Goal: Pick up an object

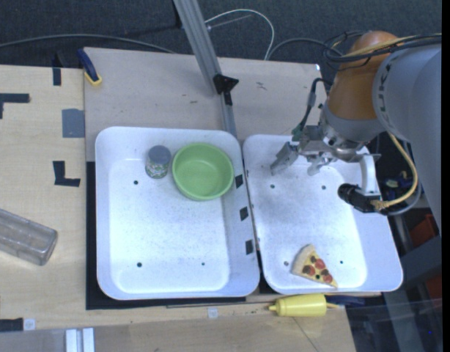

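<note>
A toy pizza slice [312, 265] lies near the front of the right bin [283, 211]. A green bowl [203, 171] and a small grey-lidded jar [158, 161] sit at the back of the left bin [166, 248]. My gripper [298, 159] hangs over the back of the right bin, well away from the pizza slice, its two fingers spread open with nothing between them.
A yellow bottle [301, 306] lies on the bench just in front of the right bin. A clear plastic container [20, 235] lies at the far left. A grey pole [203, 42] rises behind the bins. Cables run along the arm's wrist.
</note>
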Robot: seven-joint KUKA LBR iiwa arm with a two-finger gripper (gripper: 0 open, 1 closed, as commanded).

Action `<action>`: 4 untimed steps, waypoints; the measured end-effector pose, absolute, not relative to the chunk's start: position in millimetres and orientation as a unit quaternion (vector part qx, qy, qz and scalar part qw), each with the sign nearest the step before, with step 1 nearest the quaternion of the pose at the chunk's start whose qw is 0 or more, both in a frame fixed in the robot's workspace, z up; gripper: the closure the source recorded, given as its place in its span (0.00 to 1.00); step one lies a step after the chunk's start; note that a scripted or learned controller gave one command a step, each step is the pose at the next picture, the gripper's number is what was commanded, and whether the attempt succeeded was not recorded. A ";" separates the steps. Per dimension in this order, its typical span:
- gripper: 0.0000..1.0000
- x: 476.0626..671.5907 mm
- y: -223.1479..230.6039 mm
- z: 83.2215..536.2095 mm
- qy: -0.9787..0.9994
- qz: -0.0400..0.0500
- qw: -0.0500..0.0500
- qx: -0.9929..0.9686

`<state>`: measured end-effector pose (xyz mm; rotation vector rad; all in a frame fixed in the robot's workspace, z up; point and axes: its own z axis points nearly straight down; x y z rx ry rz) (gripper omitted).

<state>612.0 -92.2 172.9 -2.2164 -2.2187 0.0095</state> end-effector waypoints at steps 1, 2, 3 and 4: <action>0.00 610.4 -91.2 129.1 -0.708 0.003 0.002 -0.706; 0.00 610.6 -90.6 88.2 -0.708 0.001 -0.001 -0.706; 1.00 610.6 -89.8 98.9 -0.708 0.000 0.000 -0.706; 1.00 607.7 -92.4 141.9 -0.707 -0.001 -0.001 -0.707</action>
